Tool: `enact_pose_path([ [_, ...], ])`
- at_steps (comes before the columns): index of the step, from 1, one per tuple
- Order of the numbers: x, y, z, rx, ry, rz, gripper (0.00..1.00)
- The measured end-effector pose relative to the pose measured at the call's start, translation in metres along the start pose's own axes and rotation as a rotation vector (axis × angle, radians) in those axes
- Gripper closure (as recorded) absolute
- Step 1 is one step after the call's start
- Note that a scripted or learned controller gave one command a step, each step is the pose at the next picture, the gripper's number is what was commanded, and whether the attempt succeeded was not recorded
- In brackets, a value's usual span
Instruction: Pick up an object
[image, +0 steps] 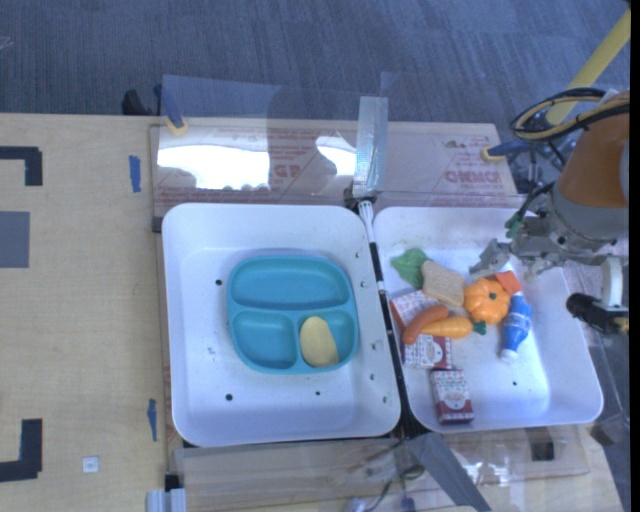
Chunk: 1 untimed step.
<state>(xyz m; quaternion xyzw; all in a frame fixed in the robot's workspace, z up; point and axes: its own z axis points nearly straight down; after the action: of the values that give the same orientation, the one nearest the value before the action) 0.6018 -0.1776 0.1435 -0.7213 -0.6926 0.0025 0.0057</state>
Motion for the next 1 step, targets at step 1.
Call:
enact_pose_path([
  [1,-0.0079,-0.0367,0.0574,-0.017,-0.005,-0.098,0.00],
])
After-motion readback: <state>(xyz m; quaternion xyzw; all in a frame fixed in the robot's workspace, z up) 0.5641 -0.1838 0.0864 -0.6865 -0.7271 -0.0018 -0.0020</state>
